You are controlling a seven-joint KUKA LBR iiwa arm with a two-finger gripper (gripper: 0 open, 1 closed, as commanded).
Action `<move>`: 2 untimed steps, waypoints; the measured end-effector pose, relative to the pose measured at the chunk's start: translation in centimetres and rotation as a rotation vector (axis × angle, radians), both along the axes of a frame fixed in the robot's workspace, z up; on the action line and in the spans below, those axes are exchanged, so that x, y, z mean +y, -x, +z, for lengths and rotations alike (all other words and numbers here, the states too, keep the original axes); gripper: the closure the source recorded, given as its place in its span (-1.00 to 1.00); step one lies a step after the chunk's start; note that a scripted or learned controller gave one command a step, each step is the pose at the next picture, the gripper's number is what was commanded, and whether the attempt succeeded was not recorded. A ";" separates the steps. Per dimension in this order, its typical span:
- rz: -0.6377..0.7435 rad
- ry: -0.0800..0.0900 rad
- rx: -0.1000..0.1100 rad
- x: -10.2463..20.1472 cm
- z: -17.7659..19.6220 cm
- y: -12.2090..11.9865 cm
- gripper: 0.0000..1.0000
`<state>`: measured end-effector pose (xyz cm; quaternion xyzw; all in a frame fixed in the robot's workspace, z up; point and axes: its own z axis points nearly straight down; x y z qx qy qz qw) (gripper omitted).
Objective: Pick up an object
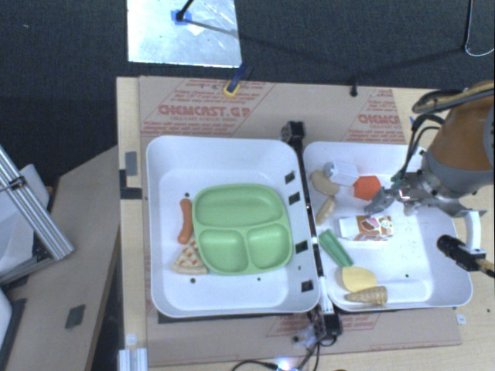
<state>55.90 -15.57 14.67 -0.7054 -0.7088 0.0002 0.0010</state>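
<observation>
The gripper (pixel 384 200) hangs over the right bin (pixel 441 284), just at three o'clock of an orange block (pixel 367 186). At nine o'clock, the left bin (pixel 166 207) holds a green divided plate (pixel 240 229).

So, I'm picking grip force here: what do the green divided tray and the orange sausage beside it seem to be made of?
The green three-compartment tray looks like moulded plastic with a matte finish: uniform colour, rounded edges, soft highlights. The orange sausage is probably plastic or rubber play food, smooth and evenly coloured; the view cannot settle whether it is hard or soft.
</observation>
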 end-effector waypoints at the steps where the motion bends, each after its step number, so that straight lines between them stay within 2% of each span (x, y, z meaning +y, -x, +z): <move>1: 0.000 0.003 -0.016 0.2 -3.7 0.1 -1.00; 2: -0.004 0.002 -0.018 0.2 -4.2 -0.1 -1.00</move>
